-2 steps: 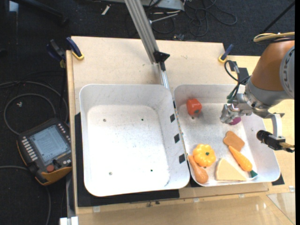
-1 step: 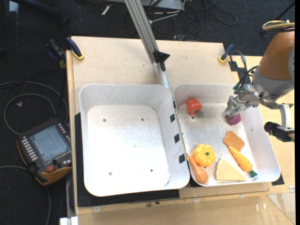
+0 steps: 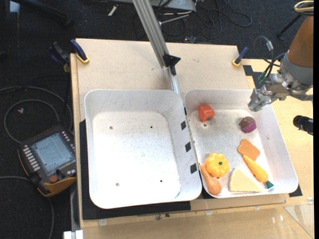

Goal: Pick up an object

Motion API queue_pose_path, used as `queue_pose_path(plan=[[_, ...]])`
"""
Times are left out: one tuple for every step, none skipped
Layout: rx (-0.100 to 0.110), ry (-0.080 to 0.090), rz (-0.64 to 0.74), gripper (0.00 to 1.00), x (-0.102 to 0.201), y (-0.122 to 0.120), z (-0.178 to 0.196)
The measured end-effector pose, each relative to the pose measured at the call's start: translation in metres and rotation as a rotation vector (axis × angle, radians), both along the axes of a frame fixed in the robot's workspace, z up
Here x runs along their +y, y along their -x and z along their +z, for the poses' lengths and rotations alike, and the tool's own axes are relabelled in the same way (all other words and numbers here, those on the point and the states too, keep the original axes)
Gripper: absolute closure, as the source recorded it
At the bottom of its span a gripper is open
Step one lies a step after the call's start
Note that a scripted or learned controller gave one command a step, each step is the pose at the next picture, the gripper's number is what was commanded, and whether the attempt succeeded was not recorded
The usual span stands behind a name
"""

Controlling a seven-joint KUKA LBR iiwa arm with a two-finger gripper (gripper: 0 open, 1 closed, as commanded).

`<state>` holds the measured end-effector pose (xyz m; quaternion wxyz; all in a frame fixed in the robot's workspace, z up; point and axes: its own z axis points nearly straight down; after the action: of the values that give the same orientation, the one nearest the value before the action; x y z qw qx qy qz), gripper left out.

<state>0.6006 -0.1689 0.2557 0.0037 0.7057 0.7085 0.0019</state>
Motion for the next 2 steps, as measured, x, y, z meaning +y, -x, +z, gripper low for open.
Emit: queue_pose_path(plan=[[0.007,-0.004,0.003,1.0,0.048,0.006,0.004],[0.008,-0.004,0.005,1.0,0.108,0.013,-0.001]])
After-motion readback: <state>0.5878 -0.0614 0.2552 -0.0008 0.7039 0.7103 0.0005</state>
